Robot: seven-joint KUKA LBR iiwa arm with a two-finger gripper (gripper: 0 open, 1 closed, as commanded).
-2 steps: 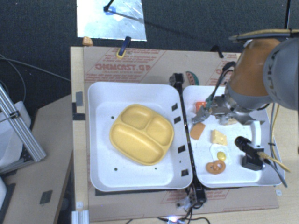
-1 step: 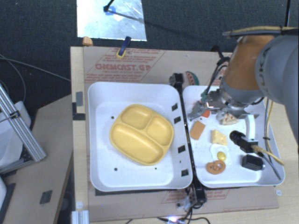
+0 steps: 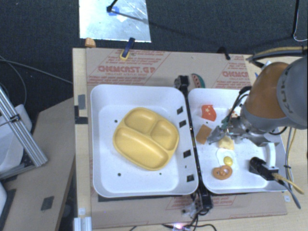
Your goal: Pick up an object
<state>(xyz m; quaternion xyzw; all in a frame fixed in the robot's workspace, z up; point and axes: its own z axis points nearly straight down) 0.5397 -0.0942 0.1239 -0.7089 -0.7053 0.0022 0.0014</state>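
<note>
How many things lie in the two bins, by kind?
Plates: 1, yellow divided plate
Food pieces: 5, red piece, brown slice, yellow wedge, fried egg, pretzel
Total: 6

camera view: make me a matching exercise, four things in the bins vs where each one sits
Things:
1. yellow plate
2. red piece
3. egg
4. brown ring

Places:
a. right bin, nearest its top edge in the view
b. left bin
c. right bin, lowest of the four in the view
d. right bin, just above the ring

Pairs: 1-b, 2-a, 3-d, 4-c
</note>
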